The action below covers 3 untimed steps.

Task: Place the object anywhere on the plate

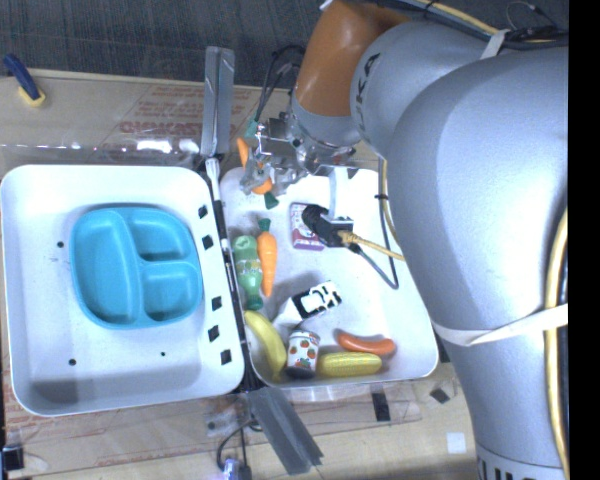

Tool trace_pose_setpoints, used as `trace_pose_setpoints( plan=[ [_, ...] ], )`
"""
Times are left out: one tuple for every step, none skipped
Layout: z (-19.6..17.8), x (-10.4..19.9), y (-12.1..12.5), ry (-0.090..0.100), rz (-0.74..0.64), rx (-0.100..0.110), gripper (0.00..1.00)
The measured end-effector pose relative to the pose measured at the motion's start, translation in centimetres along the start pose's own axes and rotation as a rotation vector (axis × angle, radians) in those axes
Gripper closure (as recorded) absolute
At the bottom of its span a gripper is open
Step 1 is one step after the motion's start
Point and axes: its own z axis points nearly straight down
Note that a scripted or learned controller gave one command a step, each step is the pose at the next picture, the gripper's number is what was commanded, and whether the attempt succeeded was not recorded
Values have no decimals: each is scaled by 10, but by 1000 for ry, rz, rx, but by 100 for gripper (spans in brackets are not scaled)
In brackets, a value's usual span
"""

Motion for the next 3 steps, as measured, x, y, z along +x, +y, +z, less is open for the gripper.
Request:
trace_pose_setpoints(
  plan=[
    [0,75,-54,-1,-149,0,100],
    [-58,99,-88,-1,-136,-3,100],
    [-58,99,-88,-1,-136,-3,0]
  ],
)
